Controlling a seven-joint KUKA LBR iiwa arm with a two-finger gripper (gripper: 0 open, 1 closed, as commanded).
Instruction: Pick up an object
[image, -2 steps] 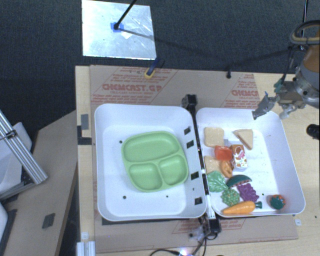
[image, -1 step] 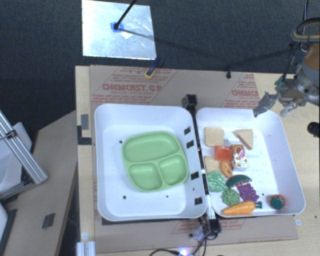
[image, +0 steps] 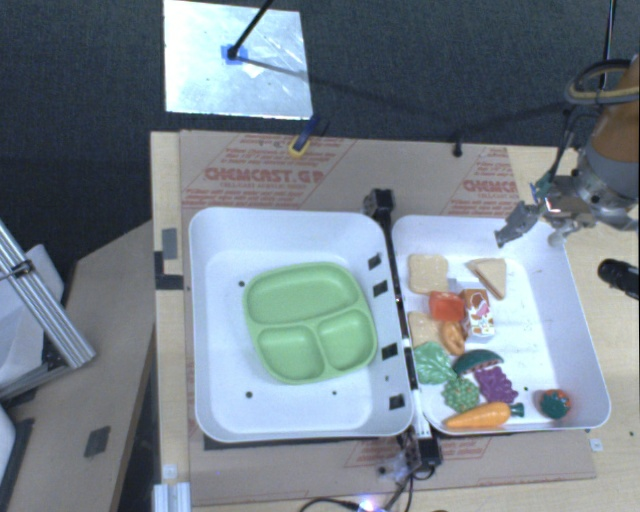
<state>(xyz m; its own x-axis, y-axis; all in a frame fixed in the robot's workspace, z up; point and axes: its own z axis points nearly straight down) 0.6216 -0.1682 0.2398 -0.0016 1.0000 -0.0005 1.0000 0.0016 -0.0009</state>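
Toy food heaped in right bin | end effector above far rim, fingers spread, holding nothing

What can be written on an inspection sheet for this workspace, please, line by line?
Surface: bench bearing two white bins.
Job's things: toy food in the right bin: bread slices, carrot, grapes.
Clutter: green divided tray in the left bin.
Grippers: gripper over the right bin's far edge, holding nothing.
Cables: dark cable behind the bench.
Surroundings: shiny sheet, dark floor.
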